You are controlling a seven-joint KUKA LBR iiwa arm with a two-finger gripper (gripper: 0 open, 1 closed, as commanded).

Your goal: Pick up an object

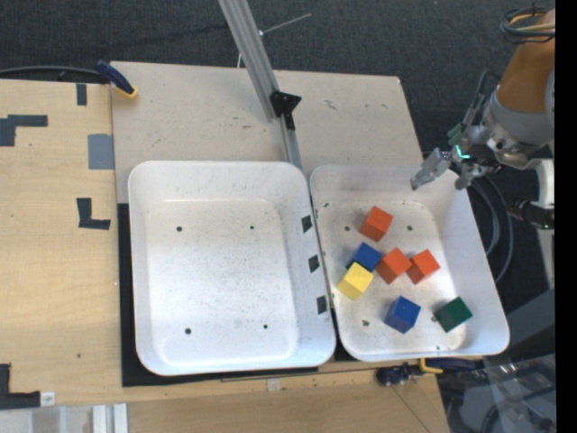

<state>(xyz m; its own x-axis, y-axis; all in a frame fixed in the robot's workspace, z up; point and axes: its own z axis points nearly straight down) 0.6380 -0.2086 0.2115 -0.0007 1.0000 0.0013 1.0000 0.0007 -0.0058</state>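
The right white bin (483, 282) holds several small cubes. An orange cube (379, 223) lies farthest back. In front of it a blue cube (366, 256), two more orange cubes (394, 264) (423, 265) and a yellow cube (355, 280) sit close together. Another blue cube (403, 314) and a green cube (453, 313) rest near the front wall. My gripper (444, 177) hangs over the bin's back right corner, above and to the right of the rear orange cube. It is open, with nothing between its fingers.
The left white bin (216, 269) sits beside the right one, their walls touching. A slanted metal rail (252, 43) runs down to the seam between them. A blue and yellow clamp (117, 78) lies at the back left. Dark cables (503, 224) hang right of the bins.
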